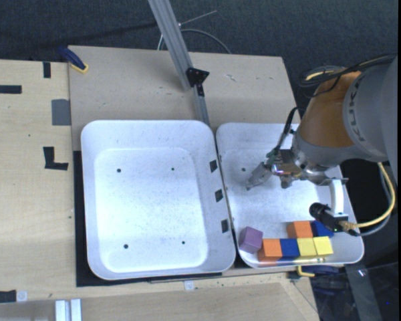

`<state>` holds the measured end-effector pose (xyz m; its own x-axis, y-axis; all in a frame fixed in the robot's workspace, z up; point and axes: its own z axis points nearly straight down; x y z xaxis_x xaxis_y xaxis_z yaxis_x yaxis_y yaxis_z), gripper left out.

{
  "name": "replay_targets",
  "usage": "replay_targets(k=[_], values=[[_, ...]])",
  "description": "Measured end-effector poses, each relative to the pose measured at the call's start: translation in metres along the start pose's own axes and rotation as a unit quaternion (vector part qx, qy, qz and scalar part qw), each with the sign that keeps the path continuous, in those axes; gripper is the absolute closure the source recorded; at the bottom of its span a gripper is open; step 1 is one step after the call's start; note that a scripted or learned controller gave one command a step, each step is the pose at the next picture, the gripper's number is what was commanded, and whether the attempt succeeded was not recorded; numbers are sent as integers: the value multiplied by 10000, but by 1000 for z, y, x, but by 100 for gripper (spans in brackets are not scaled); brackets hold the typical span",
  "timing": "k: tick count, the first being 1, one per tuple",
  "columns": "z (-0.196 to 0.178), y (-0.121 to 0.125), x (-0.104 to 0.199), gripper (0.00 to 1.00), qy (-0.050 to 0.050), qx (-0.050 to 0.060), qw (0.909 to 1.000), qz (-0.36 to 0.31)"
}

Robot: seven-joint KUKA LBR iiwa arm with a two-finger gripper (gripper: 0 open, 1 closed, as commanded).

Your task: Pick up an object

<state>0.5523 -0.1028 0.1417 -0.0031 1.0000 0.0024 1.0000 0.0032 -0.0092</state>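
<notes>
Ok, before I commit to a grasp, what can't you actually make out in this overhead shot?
- Tool: too small and blurred to tell whether it is open or shut.
- Blocks at the right bin's near edge: packed close, so gaps and stacking are unclear.
- Blue block: partly covered by the black cable fitting.
- Bin floor beneath the arm: hidden.
</notes>
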Motion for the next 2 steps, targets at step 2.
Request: replay_targets(k=[2], values=[[50, -10, 0, 0, -13, -25, 10000, 15]])
